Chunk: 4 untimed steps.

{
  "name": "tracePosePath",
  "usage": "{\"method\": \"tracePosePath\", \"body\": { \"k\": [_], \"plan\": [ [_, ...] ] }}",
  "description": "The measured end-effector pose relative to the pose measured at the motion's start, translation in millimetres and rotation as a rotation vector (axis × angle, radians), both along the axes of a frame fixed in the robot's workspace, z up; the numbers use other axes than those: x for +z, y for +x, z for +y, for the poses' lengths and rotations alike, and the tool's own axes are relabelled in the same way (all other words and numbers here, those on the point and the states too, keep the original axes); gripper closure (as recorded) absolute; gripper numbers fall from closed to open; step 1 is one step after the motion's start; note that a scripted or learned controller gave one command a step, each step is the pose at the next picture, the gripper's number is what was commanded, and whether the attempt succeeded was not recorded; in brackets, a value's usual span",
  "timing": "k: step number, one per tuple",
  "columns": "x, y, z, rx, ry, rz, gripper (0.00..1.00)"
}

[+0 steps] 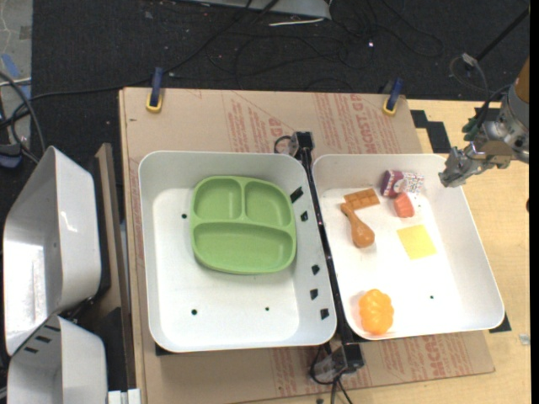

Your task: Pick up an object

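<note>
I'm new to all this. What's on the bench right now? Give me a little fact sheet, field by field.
left bin: green divided plate
right bin: orange fruit, yellow slab, brown drumstick-like toy, brown cracker-like piece, red piece, purple item
gripper: over the right bin's far right corner, holding nothing visible
arm: enters from the right
nearest item to gripper: purple item

Grey metal wrist with dark cable, orange band above it, small grey gripper below.
</note>
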<state>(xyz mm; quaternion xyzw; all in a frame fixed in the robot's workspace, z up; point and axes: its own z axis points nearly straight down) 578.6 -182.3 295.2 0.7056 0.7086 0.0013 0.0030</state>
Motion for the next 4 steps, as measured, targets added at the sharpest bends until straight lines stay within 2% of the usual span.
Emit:
{"method": "tracePosePath", "body": {
  "k": [1, 4],
  "plan": [
    [-18, -7, 51, 0.003, 0.003, 0.009, 1.00],
    [-25, -35, 230, 0.005, 0.003, 0.008, 1.00]
  ]
}}
